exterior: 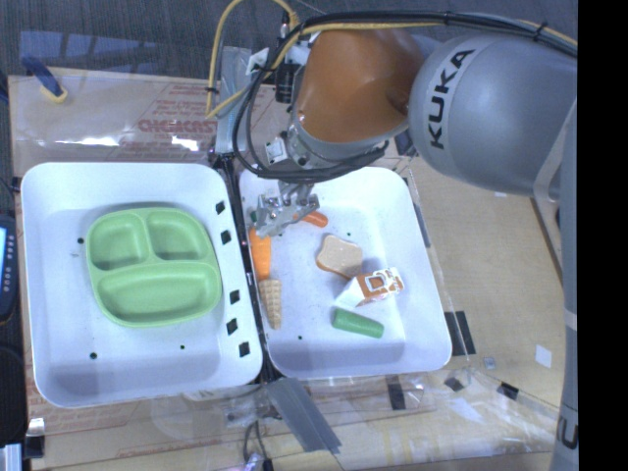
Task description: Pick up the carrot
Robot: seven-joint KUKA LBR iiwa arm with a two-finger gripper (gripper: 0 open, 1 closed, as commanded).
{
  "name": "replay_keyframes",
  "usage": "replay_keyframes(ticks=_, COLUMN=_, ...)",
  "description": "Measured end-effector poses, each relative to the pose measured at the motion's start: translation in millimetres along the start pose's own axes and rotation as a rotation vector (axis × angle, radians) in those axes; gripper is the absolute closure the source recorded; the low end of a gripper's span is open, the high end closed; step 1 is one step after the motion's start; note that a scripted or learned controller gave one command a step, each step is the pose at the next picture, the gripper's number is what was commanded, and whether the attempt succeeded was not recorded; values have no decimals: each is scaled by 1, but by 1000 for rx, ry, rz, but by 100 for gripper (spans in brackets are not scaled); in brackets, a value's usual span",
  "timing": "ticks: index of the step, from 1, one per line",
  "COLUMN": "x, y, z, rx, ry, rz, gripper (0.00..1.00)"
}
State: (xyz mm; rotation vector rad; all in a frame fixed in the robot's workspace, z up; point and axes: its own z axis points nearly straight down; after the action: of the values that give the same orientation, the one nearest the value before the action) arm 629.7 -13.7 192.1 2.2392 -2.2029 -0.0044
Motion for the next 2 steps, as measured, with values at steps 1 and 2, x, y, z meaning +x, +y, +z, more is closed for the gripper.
replay_keyframes(ticks=1, x=-48, y=-27, z=0, rx=3, ry=-1, rz=-667, gripper=100)
replay_keyframes(ticks=2, x=-58, y=-28, z=-92, rx=8, ry=2, rz=-1259, gripper=100)
